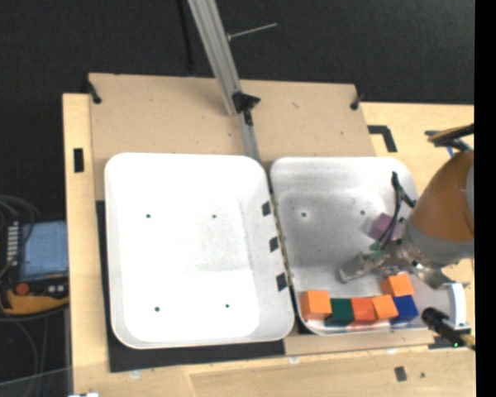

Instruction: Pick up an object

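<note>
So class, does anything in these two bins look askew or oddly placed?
Nothing looks spilled or damaged. The blocks are all crowded along the near edge of the right bin, and a purple piece lies apart beside the arm. That is uneven, not wrong.

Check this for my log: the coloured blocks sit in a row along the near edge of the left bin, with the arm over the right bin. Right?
Wrong in one respect: the blocks lie along the near edge of the right bin, not the left bin. The arm is indeed over the right bin, as the camera view shows.
</note>
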### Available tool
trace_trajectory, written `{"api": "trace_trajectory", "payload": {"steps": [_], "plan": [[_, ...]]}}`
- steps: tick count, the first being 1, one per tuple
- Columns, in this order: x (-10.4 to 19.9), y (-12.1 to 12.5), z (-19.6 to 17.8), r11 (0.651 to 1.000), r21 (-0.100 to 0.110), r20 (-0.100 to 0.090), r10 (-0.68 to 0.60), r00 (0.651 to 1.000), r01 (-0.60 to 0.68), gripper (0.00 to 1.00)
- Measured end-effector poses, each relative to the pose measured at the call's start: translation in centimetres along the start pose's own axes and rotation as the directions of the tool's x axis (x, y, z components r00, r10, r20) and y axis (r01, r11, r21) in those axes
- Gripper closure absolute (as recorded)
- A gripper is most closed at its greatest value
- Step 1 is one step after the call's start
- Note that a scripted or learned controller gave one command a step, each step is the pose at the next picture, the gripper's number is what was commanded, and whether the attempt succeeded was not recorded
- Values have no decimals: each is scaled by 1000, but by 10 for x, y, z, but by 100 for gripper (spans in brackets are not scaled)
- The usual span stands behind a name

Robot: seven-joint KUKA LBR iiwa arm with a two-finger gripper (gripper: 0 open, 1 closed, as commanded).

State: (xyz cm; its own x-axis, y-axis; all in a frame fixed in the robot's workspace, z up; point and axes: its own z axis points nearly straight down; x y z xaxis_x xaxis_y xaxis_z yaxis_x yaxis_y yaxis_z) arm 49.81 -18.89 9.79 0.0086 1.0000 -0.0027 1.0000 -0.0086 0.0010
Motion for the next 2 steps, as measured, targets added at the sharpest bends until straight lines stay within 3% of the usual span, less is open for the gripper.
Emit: {"api": "trace_trajectory", "payload": {"steps": [1, 2], "plan": [[-1, 1, -12, 1000, -5, -1, 8, 1000, -8, 100], [-2, -2, -56, 1000, -5, -1, -1, 1000, 1, 100]]}}
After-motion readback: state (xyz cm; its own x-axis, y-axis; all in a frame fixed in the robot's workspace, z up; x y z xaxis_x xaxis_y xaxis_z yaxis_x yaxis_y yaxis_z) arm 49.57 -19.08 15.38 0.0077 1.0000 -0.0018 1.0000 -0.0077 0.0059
